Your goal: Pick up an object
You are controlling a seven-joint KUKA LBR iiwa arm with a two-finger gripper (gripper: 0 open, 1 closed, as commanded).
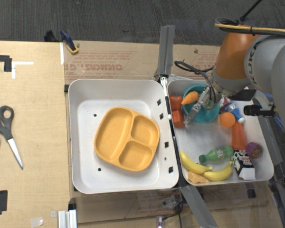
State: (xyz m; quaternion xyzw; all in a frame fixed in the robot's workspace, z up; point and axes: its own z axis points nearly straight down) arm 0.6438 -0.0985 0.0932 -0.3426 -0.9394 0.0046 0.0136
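Bench [28, 141]: carrying two shallow white bins side by side; scissors [7, 132] lying near its left edge.
Arm [256, 56]: reaching in from the right, orange band above the wrist, hanging over the far end of the right bin.
Left bin [80, 175]: holding one yellow divided plate [127, 139], sitting about centre.
Right bin [213, 137]: holding the clutter of pickable things.
Gripper [191, 114]: pointing down and leftward near the right bin's far-left corner; two fingers showing slightly apart, nothing seen between them, so I am judging it empty.
Teal bowl [206, 110]: sitting at the far end of the right bin, just beside the fingertips on their right, partly hidden under the wrist.
Carrot [190, 98]: lying on the bowl's far-left rim, long axis slanting up to the right; just beyond the fingertips toward the far edge, the nearest candidate.
Red item [177, 115]: resting against the left wall, just left of the fingertips.
Bananas [206, 167]: lying along the near edge, well apart from the gripper.
Green bottle [217, 154]: lying on its side just above the bananas.
Orange ball [227, 119]: sitting right of the bowl.
Key relation: the carrot and bowl rim are flanking the fingertips; a short drop looks enough, though which one gets caught is uncertain.
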